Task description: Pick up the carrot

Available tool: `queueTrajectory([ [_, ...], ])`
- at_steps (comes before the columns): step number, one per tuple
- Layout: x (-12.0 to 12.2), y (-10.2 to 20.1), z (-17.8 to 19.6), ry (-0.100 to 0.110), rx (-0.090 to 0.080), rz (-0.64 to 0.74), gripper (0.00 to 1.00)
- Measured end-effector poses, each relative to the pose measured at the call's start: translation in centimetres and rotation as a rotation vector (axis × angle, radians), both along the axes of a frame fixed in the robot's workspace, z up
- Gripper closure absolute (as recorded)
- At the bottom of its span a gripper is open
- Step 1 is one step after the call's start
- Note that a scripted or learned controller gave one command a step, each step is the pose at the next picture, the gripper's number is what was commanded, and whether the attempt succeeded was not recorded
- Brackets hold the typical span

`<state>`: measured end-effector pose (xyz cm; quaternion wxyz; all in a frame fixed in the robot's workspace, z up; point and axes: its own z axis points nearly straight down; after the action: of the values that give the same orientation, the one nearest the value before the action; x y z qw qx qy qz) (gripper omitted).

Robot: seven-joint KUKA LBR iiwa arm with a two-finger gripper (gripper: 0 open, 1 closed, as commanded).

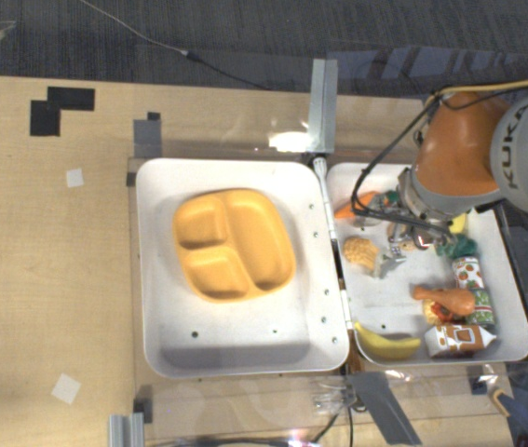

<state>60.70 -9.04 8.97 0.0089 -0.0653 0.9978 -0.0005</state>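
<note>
Plate (234, 244) of yellow plastic, split into three compartments, lies in the left bin (166, 343), well to the left of the gripper (395, 252). The gripper hangs low over the right bin (517, 338), in its upper middle part; whether it is clenched, released or grasping anything cannot be told from this angle.

The carrot (348, 208) lies up and to the left of the gripper, close to the bin's upper left corner, its right end partly hidden behind the black cables (375, 161). A pale, crumbly biscuit (361, 252) sits just left of the gripper. A banana (389, 345) lies below it, along the near wall.

An orange-brown drumstick (445, 298) lies below and to the right of the gripper. Something green (459, 247) sits just right of it. Two small printed cartons (460, 340) stand further right and lower; their labels are too small to read. The grey arm (524, 147) carries the letters KUKA near the top right.
</note>
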Motion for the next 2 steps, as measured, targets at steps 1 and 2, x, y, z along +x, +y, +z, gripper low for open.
queueTrajectory([
  [1, 0.72, 0.20, -0.06, 0.005, 0.005, -0.393, 0.00],
  [2, 1.06, 0.83, -0.11, 0.013, 0.007, -0.543, 0.00],
])
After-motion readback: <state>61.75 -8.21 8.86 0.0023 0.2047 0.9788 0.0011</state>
